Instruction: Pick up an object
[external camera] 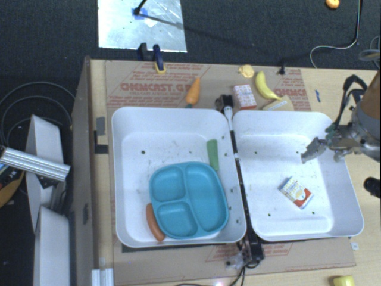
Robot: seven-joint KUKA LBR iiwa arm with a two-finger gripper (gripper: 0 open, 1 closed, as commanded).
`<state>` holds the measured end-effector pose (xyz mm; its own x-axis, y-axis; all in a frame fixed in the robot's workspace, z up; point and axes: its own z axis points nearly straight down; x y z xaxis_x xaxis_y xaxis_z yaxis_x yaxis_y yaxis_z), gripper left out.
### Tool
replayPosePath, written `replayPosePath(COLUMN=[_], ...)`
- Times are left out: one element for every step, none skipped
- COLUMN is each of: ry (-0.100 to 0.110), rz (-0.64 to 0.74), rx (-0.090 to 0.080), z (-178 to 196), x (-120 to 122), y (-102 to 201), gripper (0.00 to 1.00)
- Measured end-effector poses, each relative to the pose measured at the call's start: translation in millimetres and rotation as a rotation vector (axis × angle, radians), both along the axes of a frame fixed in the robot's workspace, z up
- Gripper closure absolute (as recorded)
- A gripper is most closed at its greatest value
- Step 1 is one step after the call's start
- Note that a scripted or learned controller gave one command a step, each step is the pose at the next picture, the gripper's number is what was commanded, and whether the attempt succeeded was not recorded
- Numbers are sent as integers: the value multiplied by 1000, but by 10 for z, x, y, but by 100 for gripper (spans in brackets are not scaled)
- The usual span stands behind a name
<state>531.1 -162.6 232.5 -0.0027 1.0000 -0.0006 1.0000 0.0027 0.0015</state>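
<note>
In the right bin [345,219], a small white box with red and orange print [296,192] lies flat toward the front right. My gripper [321,149] hangs over that bin's back right part, up and to the right of the box and apart from it. Nothing shows in its grasp. The left bin [128,159] holds a blue divided plate [188,199]. A green stick [212,154] lies just behind the plate. An orange sausage shape [154,221] sits at the plate's front left edge.
Behind the bins on the cardboard lie a carrot [193,91], a small printed box [244,95], a banana [265,86] and a yellow lump [246,71]. Blue clamps [156,52] sit at the bench's back edge. A black divider [233,151] runs between the bins.
</note>
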Motion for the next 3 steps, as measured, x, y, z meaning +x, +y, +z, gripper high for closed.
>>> replayPosePath(ry=[-1, -10, -3], rz=[-7, 3, -2], rx=[5, -1, -1], z=[-1480, -1426, -893], x=[-226, 422, 93], y=[-139, -425, -444], gripper=[0, 0, 0])
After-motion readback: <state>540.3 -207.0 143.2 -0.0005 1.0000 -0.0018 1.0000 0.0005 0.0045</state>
